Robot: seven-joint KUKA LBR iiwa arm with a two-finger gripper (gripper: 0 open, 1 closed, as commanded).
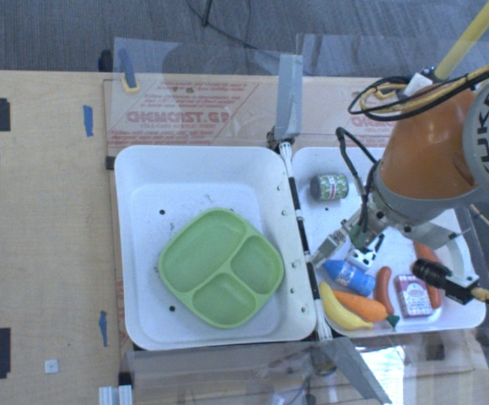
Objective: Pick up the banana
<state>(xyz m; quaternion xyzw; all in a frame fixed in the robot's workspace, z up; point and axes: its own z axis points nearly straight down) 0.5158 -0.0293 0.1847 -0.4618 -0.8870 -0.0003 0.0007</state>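
The yellow banana [335, 307] lies in the front left corner of the right bin [312, 218], partly under an orange carrot [364, 304]. My gripper [351, 245] hangs over the middle of that bin, behind the banana and just above a blue bottle [350, 275]. Its fingers [331, 244] stand open with nothing between them. The grey and orange arm covers the bin's back right part.
The right bin also holds a green can [330, 186] at the back, a small white die [362, 258], red sausages [384, 283] and a red packet [414, 297]. A green divided plate [220, 267] lies in the left bin [143, 175]. Cables loop above the arm.
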